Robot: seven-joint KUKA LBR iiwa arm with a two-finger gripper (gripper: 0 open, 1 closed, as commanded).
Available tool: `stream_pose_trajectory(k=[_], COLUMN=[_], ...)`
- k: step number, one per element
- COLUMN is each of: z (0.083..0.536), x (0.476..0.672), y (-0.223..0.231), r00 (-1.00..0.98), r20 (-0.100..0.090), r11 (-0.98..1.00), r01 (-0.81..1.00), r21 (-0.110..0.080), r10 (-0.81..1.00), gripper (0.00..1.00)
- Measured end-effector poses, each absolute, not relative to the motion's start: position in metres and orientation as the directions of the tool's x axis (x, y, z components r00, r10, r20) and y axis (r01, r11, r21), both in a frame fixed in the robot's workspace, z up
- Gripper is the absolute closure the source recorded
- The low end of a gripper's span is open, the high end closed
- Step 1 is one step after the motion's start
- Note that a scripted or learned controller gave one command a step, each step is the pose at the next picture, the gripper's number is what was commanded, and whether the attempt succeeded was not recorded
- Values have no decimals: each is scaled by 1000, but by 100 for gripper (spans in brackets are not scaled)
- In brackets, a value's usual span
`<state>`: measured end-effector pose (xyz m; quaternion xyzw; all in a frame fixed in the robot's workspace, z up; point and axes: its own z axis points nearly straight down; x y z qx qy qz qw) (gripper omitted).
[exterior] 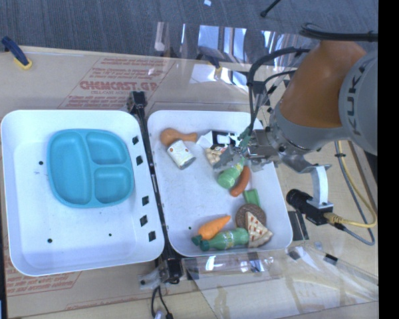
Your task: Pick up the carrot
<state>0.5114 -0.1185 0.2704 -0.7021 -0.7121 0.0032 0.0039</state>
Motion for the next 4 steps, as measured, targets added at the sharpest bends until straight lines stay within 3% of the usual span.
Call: stream_pose_trajectory(k=[1,2,3,4], z=[168,91,100,100], x=[473,476,476,476], y=[-113,-162,-162,-162], r00=[-103,-305,-317,-316], r20=[4,5,7,7], r11=[103,305,317,316], r01=[994,952,948,949], r21=[-20,-7,-11,-11], r10=[995,952,948,949], gripper=[0,0,100,0])
